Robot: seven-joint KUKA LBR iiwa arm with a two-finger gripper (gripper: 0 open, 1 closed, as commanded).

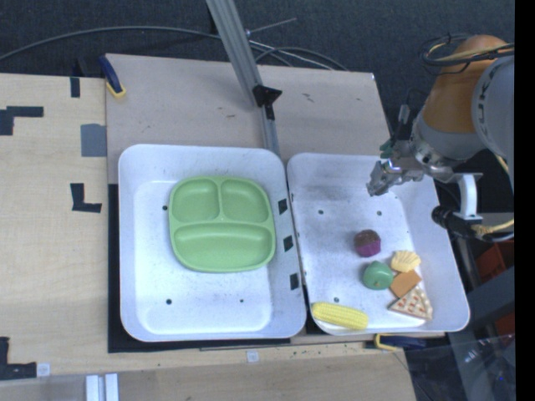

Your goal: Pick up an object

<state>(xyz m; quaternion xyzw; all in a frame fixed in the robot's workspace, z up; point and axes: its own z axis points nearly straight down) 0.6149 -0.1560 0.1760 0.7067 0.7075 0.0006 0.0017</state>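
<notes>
In the right bin [334, 182] lie several toy foods: a dark purple piece [367, 242], a green round one [377, 275], a pale yellow shell shape [405, 261], an orange wedge [405, 283], a waffle-patterned triangle [412, 304] and a yellow corn cob [339, 315] at the front rim. My gripper [382, 178] hangs over the far right part of this bin, well behind the foods and apart from them. Nothing shows between its fingers.
The left bin [142, 224] holds a green divided plate [222, 223]. A slanted metal pole [238, 44] rises behind the seam between the bins. Cables run across the dark floor at the back. The arm's orange band [456, 90] is at the right.
</notes>
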